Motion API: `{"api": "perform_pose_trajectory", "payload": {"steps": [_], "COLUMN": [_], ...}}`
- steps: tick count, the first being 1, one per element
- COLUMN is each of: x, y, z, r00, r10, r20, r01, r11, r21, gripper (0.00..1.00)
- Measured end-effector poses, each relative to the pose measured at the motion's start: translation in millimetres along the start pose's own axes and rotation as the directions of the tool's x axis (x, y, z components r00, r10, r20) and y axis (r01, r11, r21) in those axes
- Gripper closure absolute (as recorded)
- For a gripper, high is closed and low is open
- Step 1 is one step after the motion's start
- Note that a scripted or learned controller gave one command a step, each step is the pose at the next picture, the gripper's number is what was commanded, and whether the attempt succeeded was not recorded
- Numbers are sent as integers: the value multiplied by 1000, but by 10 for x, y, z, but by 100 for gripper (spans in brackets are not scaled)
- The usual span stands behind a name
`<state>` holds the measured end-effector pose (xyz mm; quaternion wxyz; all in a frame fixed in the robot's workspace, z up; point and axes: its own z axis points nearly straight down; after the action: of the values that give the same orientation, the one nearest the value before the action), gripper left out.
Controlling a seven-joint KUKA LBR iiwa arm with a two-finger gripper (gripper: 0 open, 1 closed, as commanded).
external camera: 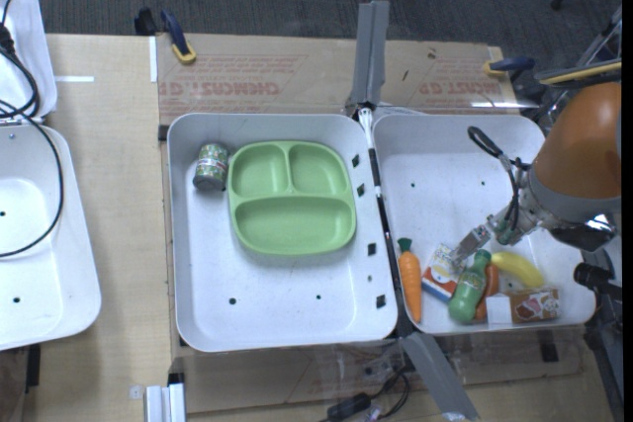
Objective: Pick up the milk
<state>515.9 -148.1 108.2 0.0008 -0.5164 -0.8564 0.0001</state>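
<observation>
two shallow white bins sit side by side on the bench. left bin (pixel 198 311): a green divided plate (pixel 293 198) lies flat toward the back, w/ a small can (pixel 210 166) just beside its left edge, near the bin's back-left corner. the can's label is too blurred to read.

right bin (pixel 435 163): all items are bunched at the front edge. a carrot (pixel 410 285) lies lengthwise along the left wall, green top pointing back. next to it the milk (pixel 440 284), a small white carton w/ orange print, lies flat. a green bottle (pixel 469 288) leans across the carton's right side, touching it. a yellow banana-like item (pixel 516 267) lies right of the bottle, and a flat box w/ a red picture (pixel 534 304) sits in the front-right corner. something orange shows under the bottle, can't make out what.

arm comes in from the right, orange band over the bin's right wall. gripper (pixel 467 245) is down low, just above the milk and the bottle's cap. one silver finger (pixel 475 238) slants toward the carton's back edge. whether the fingers are spread or pressed together: can't tell, the view is too small and cluttered there. nothing is seen clearly pinched btwn them. milk rests on the bin floor.
</observation>
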Motion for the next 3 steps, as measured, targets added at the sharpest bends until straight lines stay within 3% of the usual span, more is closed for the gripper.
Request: {"api": "perform_pose_trajectory", "payload": {"steps": [1, 2, 3], "x": [85, -555, -964], "y": [-168, -274, 317], "z": [120, -609, -101], "r00": [969, 984, 973], "r10": [248, 177, 230], "r20": [3, 3, -3], "r01": [-248, -177, -230], "r11": [969, 984, 973], "r21": [-11, -1, 0], "gripper": [0, 0, 0]}}
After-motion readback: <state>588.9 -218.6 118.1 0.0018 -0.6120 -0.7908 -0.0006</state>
